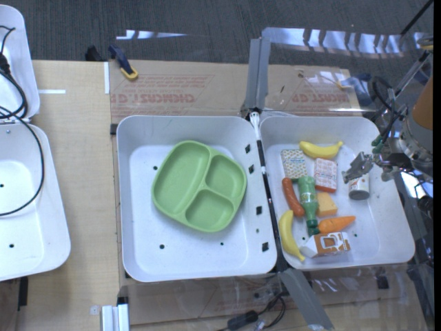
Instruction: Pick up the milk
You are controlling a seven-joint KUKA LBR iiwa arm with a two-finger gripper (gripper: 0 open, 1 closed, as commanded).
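Note:
The milk [331, 243] is a small white and orange carton lying on its side at the front of the right bin [386, 254]. It rests beside a carrot [336, 223] and the lower end of a yellow banana [288, 236]. My gripper [359, 167] hangs over the right part of that bin, well behind and to the right of the milk. A small grey can [359, 187] sits directly under the gripper; whether they touch is unclear.
The right bin also holds a second banana [320, 148], a green bottle [308, 200], a sausage [293, 196], a pink-and-white box [325, 174] and a cheese wedge [326, 204]. A green divided plate [200, 185] lies in the left bin [134, 254].

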